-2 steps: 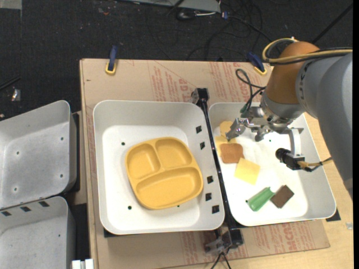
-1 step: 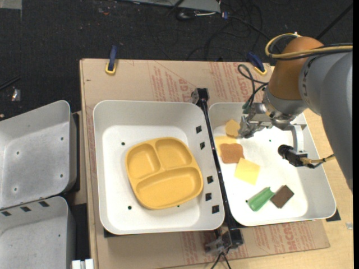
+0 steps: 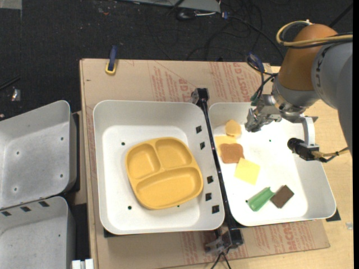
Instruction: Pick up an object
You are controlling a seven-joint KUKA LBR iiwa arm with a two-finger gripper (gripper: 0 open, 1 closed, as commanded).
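The right bin point(image 3: 314, 206) holds several small items: a round orange-tan piece point(image 3: 233, 129) near its back left, a brown square point(image 3: 230, 152) below it, a pale yellow square point(image 3: 247, 171), a green cylinder point(image 3: 259, 198) and a dark brown block point(image 3: 282, 195) toward the front. My gripper point(image 3: 253, 122) hangs over the back of this bin, just right of the orange-tan piece. Nothing shows between its fingers.
The left bin point(image 3: 109, 122) holds a yellow divided plate point(image 3: 164, 172). A black clamp strip point(image 3: 208, 144) runs between the two bins. A black knob point(image 3: 296, 146) on the arm's cabling hangs over the right bin. Grey lids point(image 3: 33, 144) lie off the bench at left.
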